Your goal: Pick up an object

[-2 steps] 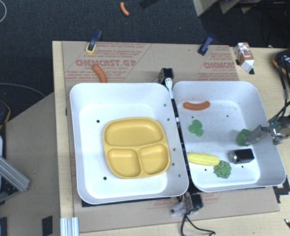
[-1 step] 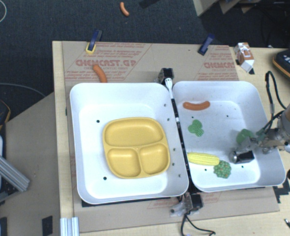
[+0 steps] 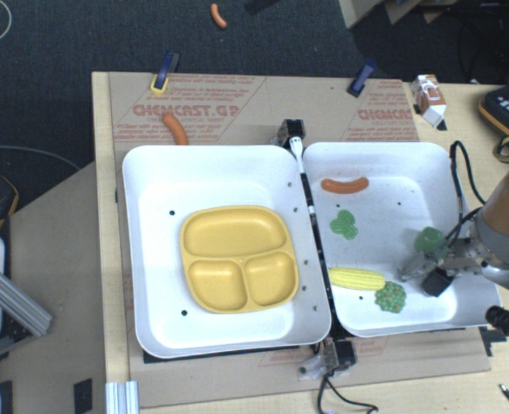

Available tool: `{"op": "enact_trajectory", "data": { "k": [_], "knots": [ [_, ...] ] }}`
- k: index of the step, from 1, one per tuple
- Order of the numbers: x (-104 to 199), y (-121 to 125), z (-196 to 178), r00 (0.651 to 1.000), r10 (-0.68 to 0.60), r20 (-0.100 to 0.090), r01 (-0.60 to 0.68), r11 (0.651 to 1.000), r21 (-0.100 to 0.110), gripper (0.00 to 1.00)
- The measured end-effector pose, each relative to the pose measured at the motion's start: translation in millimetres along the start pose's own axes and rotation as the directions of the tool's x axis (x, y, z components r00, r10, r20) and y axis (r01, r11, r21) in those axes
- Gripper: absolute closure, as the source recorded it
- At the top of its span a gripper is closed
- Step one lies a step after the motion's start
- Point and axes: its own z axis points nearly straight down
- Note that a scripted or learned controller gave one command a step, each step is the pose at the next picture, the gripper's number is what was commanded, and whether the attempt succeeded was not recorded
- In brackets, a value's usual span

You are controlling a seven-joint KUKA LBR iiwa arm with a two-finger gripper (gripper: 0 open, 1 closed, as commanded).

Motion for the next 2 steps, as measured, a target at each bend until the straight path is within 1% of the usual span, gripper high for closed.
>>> {"op": "enact_trajectory", "data": {
  "k": [1,2],
  "knots": [
    [-1,1,-13,1.0,0.002,0.005,-0.002,1.0,-0.005,1.0],
    [-2,0,-76,1.0,0.001,0.01,-0.001,1.0,-0.013,1.0]
  ]
}}
